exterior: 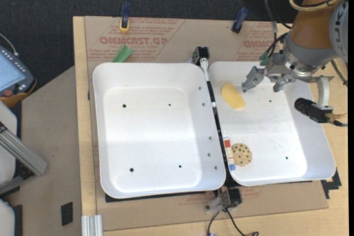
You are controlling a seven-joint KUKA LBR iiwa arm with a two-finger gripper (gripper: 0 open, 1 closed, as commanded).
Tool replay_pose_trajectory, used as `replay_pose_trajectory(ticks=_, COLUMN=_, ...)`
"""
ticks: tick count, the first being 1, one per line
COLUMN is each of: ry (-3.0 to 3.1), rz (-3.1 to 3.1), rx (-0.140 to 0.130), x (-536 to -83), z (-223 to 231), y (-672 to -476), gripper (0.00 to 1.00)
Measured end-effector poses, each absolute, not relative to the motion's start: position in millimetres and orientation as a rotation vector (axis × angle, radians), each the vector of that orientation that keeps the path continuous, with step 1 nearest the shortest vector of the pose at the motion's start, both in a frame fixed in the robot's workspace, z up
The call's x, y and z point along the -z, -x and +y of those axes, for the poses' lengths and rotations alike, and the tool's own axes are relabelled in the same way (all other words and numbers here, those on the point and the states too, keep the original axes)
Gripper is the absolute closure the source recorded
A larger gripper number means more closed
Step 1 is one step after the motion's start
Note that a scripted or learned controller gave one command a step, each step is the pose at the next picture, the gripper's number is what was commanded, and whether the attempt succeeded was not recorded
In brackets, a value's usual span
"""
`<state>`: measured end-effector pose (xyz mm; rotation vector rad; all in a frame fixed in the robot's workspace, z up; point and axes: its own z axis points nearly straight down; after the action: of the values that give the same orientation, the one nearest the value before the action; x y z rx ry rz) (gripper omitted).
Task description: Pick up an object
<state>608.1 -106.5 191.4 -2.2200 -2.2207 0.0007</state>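
Yellow and oblong, the soft-looking lump (233,96) lies in the right bin (310,163), close to that bin's far-left corner and just beside the divider between the two bins. Its long axis runs slantwise, from the far-left end toward the near-right. The claw (265,81) hangs over the far part of the same bin, near the far edge of the tabletop (166,30), with its two fingers spread wide and nothing between them; the left finger's tip sits just beside the lump's far-right end, apart from it as far as can be judged. So the lump lies to the left of the claw and slightly nearer the front edge. A grasp would most likely call for a short shift leftward and a descent, with the fingers closing across the lump's narrow width, not along its length.

A round cookie (241,155) with dark specks rests near the right bin's near-left corner, well apart from the claw. A green strip (123,54) lies on the cardboard near the tabletop's far-left corner.
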Motion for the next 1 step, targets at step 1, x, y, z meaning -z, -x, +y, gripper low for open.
replay_pose_trajectory(ticks=1, ry=2.217, rz=-2.219, rx=-0.002, x=-79.5, z=-103.4, y=-647.2, gripper=0.00)
